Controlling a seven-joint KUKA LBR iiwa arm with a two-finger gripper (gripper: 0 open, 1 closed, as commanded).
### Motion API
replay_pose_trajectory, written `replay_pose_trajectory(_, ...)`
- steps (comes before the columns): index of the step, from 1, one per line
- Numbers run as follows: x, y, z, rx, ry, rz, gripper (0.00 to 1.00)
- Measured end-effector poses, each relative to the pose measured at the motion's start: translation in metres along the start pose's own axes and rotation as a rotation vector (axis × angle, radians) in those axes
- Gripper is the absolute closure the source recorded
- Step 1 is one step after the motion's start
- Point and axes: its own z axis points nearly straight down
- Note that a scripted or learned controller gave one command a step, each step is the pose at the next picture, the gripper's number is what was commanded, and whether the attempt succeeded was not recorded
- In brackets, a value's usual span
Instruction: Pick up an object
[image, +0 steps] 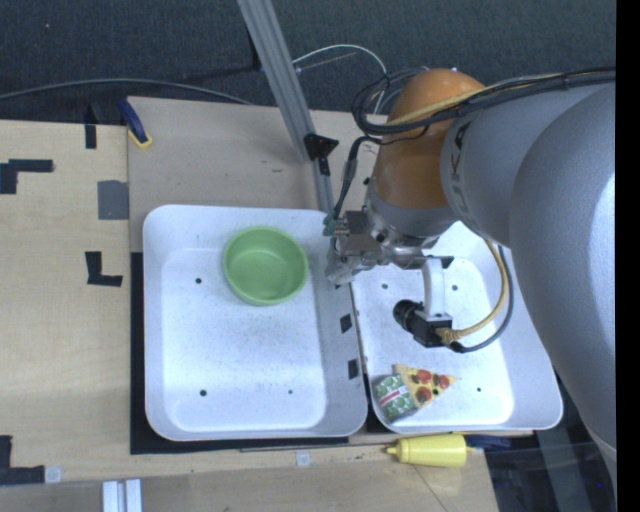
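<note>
Presently the gripper (350, 262) hovers at the shallow white bins' shared rim (338, 330) — finger state cannot be told; approach step, next descend toward the round green plastic bowl (264, 264).

A single fixed camera looks down at a slant on the counter (60, 330); both white bins (170, 390) sit mid-frame, fairly near; the arm (540, 180) enters at right.

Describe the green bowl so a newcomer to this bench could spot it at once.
Start with the two white bins side by side and take the left bin, the one away from the arm. The green bowl sits upright in that bin's upper part, near the divider. It is round, plain pale green and open-topped, unlike the printed pizza-slice toy in the right bin.
</note>
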Motion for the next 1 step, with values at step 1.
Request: replay_pose_trajectory(1,0.0391,0.0239,0.0042,0.0,0.0,0.002,1.0)
